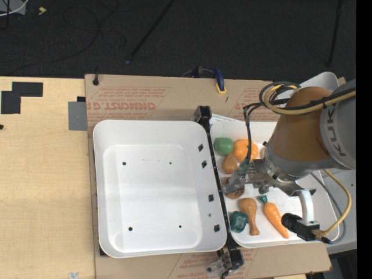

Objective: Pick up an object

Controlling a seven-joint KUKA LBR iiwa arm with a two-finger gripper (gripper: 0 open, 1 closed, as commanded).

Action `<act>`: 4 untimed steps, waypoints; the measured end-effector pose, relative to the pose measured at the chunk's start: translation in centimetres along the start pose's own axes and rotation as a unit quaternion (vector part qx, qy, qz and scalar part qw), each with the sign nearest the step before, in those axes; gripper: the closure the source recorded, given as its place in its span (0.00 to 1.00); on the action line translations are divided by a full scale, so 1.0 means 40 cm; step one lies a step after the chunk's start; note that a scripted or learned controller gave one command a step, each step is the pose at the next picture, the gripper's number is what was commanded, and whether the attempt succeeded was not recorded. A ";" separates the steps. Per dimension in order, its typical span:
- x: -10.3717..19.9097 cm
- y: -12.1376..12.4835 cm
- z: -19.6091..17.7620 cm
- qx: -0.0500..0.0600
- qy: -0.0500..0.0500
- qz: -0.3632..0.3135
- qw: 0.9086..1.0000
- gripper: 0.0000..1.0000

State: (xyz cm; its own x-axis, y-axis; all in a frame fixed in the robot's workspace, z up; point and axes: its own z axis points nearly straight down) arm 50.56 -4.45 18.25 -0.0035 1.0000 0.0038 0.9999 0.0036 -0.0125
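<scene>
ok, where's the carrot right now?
In the camera view, the carrot lies in the right bin near its front rim. It is just right of the tan drumstick, with a teal piece further left.

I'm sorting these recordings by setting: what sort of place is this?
Probably a robotics lab: a robot arm reaching over a white bin of toy food, a second bin beside it, cardboard beneath.
</scene>
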 end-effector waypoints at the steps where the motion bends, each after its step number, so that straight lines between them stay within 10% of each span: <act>1: -0.115 0.090 0.247 -0.005 -0.003 0.003 1.000 0.00; 2: -0.220 -0.080 0.237 -0.003 -0.002 0.004 1.000 0.00; 3: -0.087 0.070 0.236 -0.007 -0.001 -0.001 1.000 0.00; 4: -0.124 -0.038 0.238 -0.003 -0.001 0.003 1.000 0.00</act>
State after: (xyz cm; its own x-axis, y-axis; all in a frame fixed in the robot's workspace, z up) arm 48.92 -9.40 8.72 0.0023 1.0000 0.0016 1.0000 -0.0023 -0.0059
